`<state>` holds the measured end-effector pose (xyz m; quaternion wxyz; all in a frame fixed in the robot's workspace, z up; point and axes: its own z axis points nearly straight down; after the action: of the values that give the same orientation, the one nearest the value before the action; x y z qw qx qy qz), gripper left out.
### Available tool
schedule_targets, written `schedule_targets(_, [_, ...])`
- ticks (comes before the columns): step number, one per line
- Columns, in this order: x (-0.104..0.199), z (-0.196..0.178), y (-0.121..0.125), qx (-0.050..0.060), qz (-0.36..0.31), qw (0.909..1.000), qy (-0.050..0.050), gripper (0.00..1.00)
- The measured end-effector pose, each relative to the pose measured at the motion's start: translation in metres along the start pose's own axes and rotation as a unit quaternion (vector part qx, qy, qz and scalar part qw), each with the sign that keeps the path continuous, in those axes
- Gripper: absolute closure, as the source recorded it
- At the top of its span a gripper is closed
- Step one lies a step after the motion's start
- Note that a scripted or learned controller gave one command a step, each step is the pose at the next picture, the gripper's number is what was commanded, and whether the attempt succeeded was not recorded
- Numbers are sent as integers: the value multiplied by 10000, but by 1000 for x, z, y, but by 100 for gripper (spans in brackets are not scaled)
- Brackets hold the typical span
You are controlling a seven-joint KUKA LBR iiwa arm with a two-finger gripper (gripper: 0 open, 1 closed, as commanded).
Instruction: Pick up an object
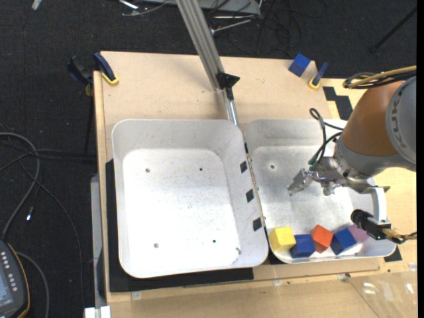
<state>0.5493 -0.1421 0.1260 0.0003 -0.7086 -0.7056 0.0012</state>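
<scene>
Several small blocks lie along the near edge of the right bin (285, 138): a yellow cube (282, 237), a blue cube (303, 245), an orange cube (322, 237), another blue cube (344, 240) and a pale purple piece (358, 234). My gripper (311, 187) hangs over the middle of the right bin, above and behind the blocks, well apart from them. Its fingers are spread open with nothing between them. The grey arm with its orange band (374, 128) comes in from the right.
The left bin (126, 138) sits beside the right one, their walls meeting at the middle. A slanted metal pole (202, 35) ends at the bins' far edge. A loose blue block (300, 63) and clamps (106, 71) sit on the wooden bench's back corners.
</scene>
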Motion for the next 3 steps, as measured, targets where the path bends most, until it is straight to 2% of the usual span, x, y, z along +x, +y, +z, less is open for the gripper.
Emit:
schedule_targets(1, [-43,-124,-22,-54,-5,10000,-17,0])
schedule_targets(2, [-38,24,18,15,-39,10000,12,0])
schedule_targets(3, [-61,31,10,-2,-5,10000,4,0])
